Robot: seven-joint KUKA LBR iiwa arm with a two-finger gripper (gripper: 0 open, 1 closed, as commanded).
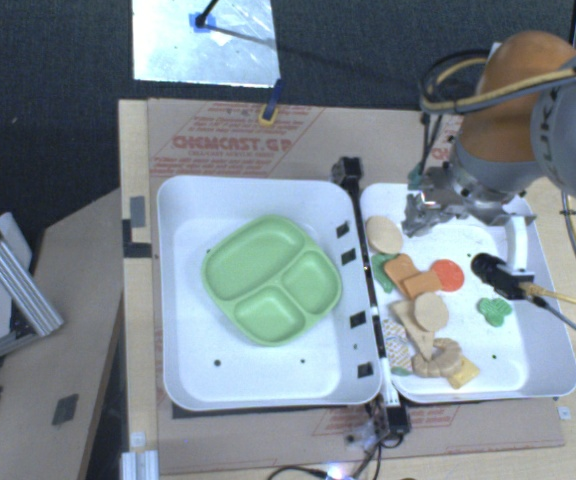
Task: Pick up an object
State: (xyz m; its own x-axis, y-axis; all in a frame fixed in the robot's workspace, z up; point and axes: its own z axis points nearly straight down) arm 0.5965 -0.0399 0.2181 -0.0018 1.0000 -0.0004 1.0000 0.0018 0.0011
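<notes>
My gripper [420, 212] hangs over the far left part of the right bin [548, 353], with the grey arm and its orange band behind it. Just below and left of it lies a pale beige oval piece [384, 235]. Further toward the front lie an orange block [409, 274], a red disc [448, 275], a small green piece [494, 311], a round tan slice [430, 312] and a heap of tan and yellow bits [444, 360]. I see nothing held at the gripper.
The left bin [183, 298] holds a light green divided plate [271, 280]. A black-clipped divider [360, 268] separates the two bins. A printed wrapper [395, 342] lies by the right bin's left wall. A shiny sheet [206, 28] lies beyond the bench.
</notes>
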